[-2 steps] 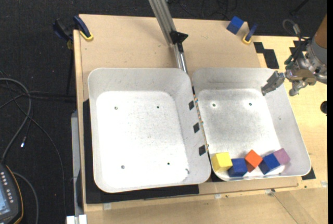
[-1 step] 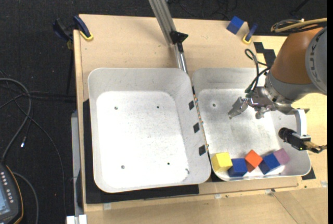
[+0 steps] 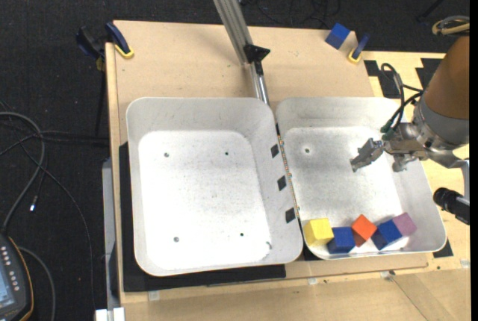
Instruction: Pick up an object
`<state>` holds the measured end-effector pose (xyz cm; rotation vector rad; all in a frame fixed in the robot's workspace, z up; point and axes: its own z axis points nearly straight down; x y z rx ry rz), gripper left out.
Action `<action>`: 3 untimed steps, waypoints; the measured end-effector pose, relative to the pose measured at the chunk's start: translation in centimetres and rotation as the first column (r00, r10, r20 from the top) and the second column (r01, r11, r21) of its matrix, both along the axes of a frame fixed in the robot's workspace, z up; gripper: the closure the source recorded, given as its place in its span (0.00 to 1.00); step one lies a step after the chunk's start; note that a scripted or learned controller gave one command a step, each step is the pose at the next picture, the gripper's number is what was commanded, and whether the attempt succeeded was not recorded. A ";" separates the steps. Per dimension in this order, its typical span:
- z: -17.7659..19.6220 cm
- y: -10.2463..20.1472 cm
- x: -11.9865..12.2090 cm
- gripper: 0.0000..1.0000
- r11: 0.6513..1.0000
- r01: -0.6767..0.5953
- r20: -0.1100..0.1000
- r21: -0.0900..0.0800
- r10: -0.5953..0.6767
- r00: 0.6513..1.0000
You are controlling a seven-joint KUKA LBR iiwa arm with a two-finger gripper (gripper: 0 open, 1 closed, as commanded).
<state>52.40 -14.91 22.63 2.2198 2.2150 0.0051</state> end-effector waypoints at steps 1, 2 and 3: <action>-0.9 -6.8 -1.3 0.00 1.000 0.005 -0.006 -0.003 -0.005 1.000; -13.2 0.5 -3.4 0.00 1.000 -0.006 -0.004 0.001 0.006 1.000; -13.0 0.1 4.8 0.00 1.000 -0.008 0.001 0.000 0.008 1.000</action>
